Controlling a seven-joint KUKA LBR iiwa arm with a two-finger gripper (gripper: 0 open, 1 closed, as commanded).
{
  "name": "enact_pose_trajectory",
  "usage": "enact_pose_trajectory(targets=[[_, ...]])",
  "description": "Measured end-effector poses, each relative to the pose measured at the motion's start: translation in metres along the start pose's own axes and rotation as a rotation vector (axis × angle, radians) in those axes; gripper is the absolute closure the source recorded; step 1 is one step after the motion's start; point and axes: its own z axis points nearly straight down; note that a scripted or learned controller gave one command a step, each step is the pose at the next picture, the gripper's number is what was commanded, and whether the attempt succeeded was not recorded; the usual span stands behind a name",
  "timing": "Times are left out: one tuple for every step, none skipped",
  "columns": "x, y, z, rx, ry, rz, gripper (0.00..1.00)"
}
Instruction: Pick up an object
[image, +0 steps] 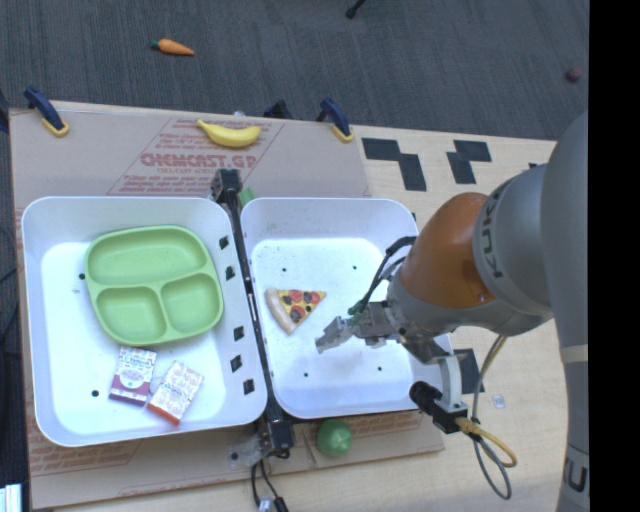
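A toy pizza slice lies on the floor of the right bin, toward its left side. My gripper hangs over the same bin, just right of and below the slice, with its grey tips pointing left. Nothing shows between the tips. In the left bin sits a green divided plate, and two small printed packets lie near that bin's front edge.
A toy banana rests on the cardboard behind the bins. A green ball sits on the bench in front of the right bin. An orange carrot lies on the floor beyond the bench. Black clips join the bins along the divider.
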Motion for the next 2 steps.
enact_pose_trajectory(targets=[[0.029, 0.083, 0.020, -0.004, -0.002, -0.002, 0.00], [0.017, 0.153, 0.021, -0.003, 0.000, 0.001, 0.00]])
